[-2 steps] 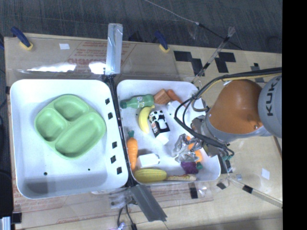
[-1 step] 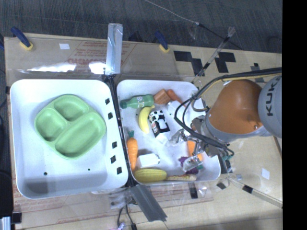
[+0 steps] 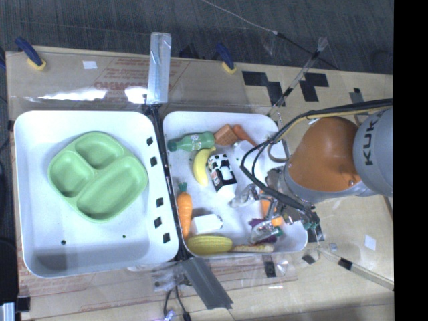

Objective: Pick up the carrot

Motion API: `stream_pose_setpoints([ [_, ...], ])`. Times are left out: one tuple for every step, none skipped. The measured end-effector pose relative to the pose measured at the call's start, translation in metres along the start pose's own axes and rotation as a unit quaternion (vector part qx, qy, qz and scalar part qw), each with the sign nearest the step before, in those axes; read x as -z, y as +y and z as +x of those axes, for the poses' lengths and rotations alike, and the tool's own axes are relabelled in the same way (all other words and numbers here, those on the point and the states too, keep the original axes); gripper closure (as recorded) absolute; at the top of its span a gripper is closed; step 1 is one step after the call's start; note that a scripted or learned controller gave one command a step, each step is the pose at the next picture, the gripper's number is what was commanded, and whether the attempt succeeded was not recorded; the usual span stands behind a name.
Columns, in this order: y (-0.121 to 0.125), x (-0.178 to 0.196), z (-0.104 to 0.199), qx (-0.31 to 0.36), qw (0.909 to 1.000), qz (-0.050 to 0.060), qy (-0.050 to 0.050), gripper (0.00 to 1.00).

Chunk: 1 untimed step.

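Orange carrot (image 3: 184, 208) lies in right bin (image 3: 175, 122); claw (image 3: 267, 227) grip unreadable.

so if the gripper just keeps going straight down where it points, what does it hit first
Probably the small clutter under the gripper near the right bin's lower right corner, not the carrot, which lies apart to its left. Depth is unclear.

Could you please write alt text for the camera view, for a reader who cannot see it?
The arm's tool hangs over the right bin's right side, apart from the carrot lying by its left wall among a banana, green bottle and other clutter. The left bin holds a green divided plate.
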<state>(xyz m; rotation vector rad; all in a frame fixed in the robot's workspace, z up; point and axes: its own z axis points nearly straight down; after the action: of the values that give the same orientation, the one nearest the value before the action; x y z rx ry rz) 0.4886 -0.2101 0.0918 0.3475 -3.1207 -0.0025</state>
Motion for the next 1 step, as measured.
stream_pose_setpoints([
  [0.0008, 0.0106, -0.0020, 0.003, 1.0000, 0.001, -0.001, 1.00],
])
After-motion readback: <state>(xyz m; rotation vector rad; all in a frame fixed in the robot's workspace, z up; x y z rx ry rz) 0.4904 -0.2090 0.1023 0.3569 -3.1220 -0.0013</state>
